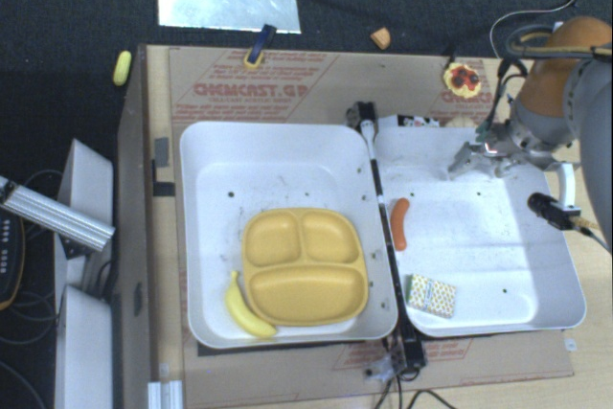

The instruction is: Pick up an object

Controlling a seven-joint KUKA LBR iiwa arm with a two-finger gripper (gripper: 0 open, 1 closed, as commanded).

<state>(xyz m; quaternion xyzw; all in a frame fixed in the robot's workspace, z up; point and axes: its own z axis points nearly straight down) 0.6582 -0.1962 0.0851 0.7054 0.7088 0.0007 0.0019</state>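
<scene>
Gripper (pixel 486 158) hangs over the right bin's (pixel 498 321) far edge, fingers spread wide, nothing between them. Candidates there: sausage (pixel 399 222) against the left wall, sponge (pixel 431 296) near the near-left corner. Sausage is probably a light, stiff, slick plastic toy; I'd pinch it across the middle. The wall crowds one finger. Sponge looks soft and flat, so easier. Left bin (pixel 206 158): plate (pixel 305 265), banana (pixel 245 306).
</scene>
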